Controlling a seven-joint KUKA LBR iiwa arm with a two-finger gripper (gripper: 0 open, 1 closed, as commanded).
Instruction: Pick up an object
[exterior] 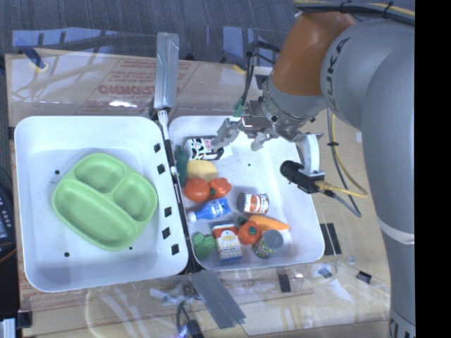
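Toys [232,213] — cans, a carrot, a tomato, a bottle — crowd the right bin's [310,220] left side. The gripper [243,136] hangs over that bin's far edge near a black-and-white cow toy [203,147] — fingers parted, nothing between them.

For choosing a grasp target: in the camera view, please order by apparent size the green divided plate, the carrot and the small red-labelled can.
1. green divided plate, by far the largest
2. carrot
3. red-labelled can, though these two look nearly alike

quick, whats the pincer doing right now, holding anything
Pincer: over the upper part of the right bin, beside the black-and-white cow-patterned toy; whether it is open or closed cannot be told, and nothing shows in its grip.
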